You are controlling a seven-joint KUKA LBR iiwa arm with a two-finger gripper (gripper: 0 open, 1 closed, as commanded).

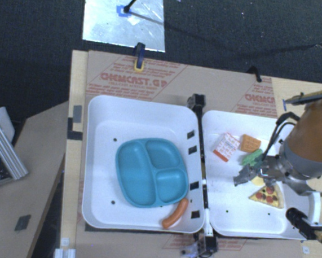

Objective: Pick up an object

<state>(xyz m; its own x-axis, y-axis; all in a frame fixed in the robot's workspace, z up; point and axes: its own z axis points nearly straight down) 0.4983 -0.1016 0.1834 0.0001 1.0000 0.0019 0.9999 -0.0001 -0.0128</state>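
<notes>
My gripper (246,176) hangs low over the right bin (220,216), its grey fingers pointing left near the bin's middle. A green toy piece (253,158) lies just above the fingers and a pizza slice (268,195) just to their lower right. Farther back rest an orange waffle-like piece (250,143) and a white and red packet (225,146). Nothing shows between the fingers.
The left bin (94,204) holds a blue divided plate (151,172) and a hot dog sausage (175,213) at its front right. A black divider (199,152) with clips runs between the bins. The arm's orange band (320,127) covers the right bin's far right side.
</notes>
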